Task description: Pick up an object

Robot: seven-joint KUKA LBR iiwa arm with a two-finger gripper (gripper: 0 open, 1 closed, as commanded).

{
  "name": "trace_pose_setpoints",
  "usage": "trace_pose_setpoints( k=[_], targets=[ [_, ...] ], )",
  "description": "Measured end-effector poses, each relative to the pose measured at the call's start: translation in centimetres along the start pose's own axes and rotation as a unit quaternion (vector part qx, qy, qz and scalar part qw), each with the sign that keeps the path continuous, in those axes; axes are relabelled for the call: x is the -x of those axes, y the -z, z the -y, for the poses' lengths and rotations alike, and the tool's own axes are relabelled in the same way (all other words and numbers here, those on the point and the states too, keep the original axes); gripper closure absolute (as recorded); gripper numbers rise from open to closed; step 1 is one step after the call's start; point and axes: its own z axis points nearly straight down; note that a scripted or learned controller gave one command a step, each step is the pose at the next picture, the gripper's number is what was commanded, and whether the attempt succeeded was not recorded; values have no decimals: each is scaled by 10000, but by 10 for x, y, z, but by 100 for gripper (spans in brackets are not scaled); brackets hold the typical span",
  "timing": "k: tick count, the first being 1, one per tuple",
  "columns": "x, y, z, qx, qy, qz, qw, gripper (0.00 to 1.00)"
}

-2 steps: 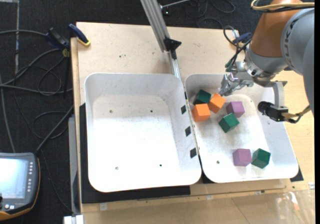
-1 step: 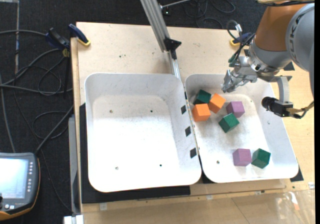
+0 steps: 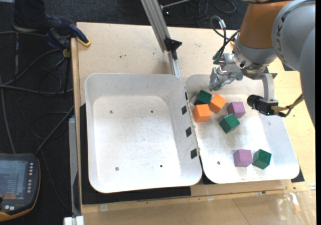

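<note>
My gripper [image 3: 216, 82] hangs over the far end of the right bin [image 3: 281, 138], close to its upper left corner, with the tips pointing down toward a cluster of blocks. From this angle I cannot tell whether my fingers are spread or pressed together, and I see nothing between them.

Just below my tips lies a dark green block [image 3: 203, 97]. It touches 2 orange blocks: 1 [image 3: 217, 103] to its right and 1 [image 3: 201, 112] below it, by the bin's left wall. Right of those sit a purple block [image 3: 235, 109] and, just under it, a second green block [image 3: 229, 123], the 2 close together or touching.

Well apart from that group, near the bin's front right corner, a purple block [image 3: 243, 157] and a green block [image 3: 262, 158] stand side by side.

The left bin [image 3: 100, 88] lies beside the right one, their edges meeting along the middle. Both rest on a pale bench [image 3: 125, 48].

My orange band [image 3: 263, 13] shows above the wrist at the upper right.
</note>
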Motion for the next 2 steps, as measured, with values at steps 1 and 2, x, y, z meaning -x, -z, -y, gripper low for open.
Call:
trace_pose_setpoints(
  k=[1, 2],
  targets=[
    [-46, -4, 9, -25, -1, 1, 10000, 100],
    [-91, -3, 24, -27, 1, 0, 10000, 100]
  ],
)
